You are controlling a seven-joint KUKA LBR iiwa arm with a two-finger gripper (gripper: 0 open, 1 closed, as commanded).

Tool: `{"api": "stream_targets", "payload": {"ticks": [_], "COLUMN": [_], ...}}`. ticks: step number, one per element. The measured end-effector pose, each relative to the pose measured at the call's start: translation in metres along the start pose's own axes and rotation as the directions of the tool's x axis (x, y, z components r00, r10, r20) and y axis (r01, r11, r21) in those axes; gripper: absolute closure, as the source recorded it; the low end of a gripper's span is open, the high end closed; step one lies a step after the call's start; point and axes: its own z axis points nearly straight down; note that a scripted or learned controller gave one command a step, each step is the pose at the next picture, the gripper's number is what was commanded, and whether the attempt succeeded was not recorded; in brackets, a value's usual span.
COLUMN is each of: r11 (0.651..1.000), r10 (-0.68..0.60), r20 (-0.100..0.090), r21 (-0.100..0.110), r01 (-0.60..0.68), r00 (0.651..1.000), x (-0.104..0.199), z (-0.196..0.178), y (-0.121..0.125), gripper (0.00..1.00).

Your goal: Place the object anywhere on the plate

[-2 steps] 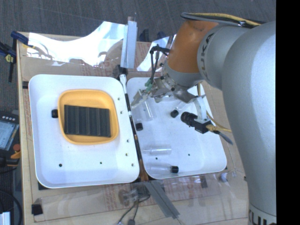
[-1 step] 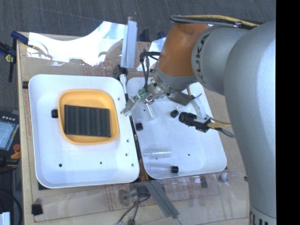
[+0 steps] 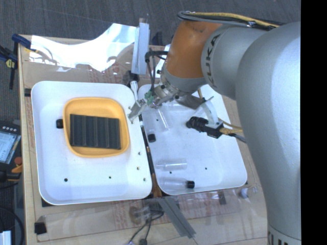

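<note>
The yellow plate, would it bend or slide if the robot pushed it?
The yellow plate looks like hard moulded plastic with a raised rim, so it probably stays stiff. It sits flat in the smooth white bin, so a push would likely make it slide, not tip.

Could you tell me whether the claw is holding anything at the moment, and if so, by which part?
It cannot be told: the claw sits over the seam between the two bins, and nothing clearly shows between its tips. The yellow plate carries a dark ridged block.

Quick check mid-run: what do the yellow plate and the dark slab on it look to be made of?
The yellow plate looks like matte moulded plastic: rounded rim, even colour, no glare. The dark slab looks like ribbed rubber or plastic, dull black with parallel grooves; which one is unclear.
</note>
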Motion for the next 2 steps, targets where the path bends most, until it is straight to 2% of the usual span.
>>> {"api": "stream_targets", "payload": {"ticks": [1,2], "r11": [1.0,0.932], "r10": [-0.028,-0.361], "r20": [0.001,-0.002], "r21": [0.0,0.003], "r01": [0.028,0.361], "r00": [1.0,0.932], "x": [-0.002,0.023], "z": [-0.027,0.0], "y": [-0.006,0.014], "gripper": [0.0,0.0]}}
